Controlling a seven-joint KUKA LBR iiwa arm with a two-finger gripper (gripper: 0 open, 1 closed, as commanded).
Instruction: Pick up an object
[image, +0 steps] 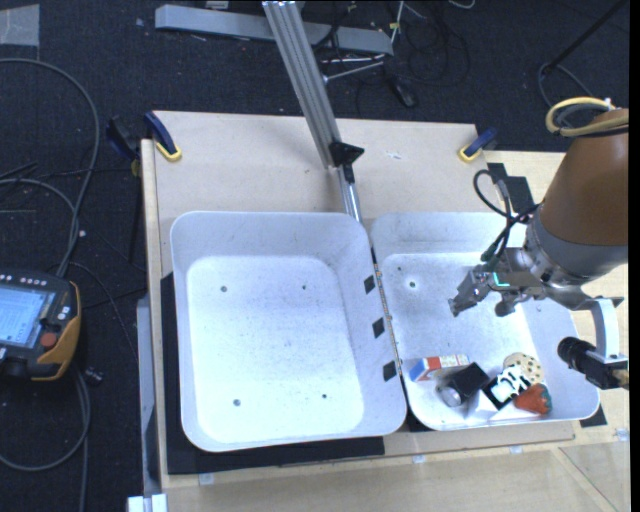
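My gripper (485, 300) hangs over the middle of the right bin (420, 250), its two dark fingers spread apart and nothing between them, so it is open. The objects lie together along the bin's near edge, below the gripper: a small red, white and blue box (437, 367), a black block (464, 384), a black-and-white patterned piece (508, 385), a beige round piece with dots (523, 364) and a red object (534, 401). The gripper touches none of them.
The left bin (200, 240) lies alongside, sharing a raised rim with the right one. A slanted metal pole (310, 90) rises from behind the bins. The arm's orange band (590, 190) looms over the right bin's far right side. A teach pendant (35, 325) rests on the floor at left.
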